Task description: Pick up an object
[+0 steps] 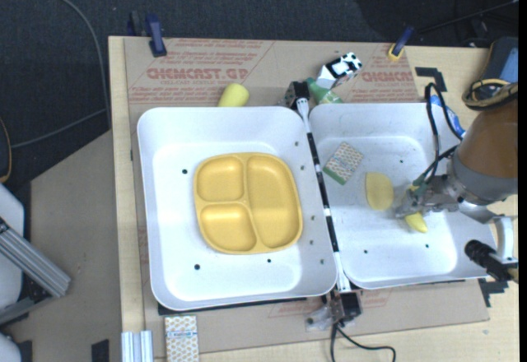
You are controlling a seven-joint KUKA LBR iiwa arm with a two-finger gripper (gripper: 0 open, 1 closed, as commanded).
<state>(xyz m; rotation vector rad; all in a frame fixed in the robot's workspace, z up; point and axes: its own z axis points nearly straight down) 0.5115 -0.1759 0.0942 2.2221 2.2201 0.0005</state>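
In the right bin (pixel 362 266) lie a pale yellow rounded object (pixel 378 190), a small patterned packet with a green edge (pixel 342 161) and a small bright yellow piece (pixel 416 223). My gripper (pixel 409 206) is low in the right bin, coming in from the right, just above the small yellow piece and right of the pale yellow object. Nothing is visibly held between its fingers. The left bin (pixel 165 187) holds a yellow divided plate (pixel 247 202) with three compartments.
A yellow object (pixel 234 95) lies on the bench behind the left bin. A black-and-white object (pixel 342 67) with a green piece (pixel 323 94) sits behind the bins' junction. Blue clamps (pixel 154 34) and cables (pixel 440 109) line the bench edges.
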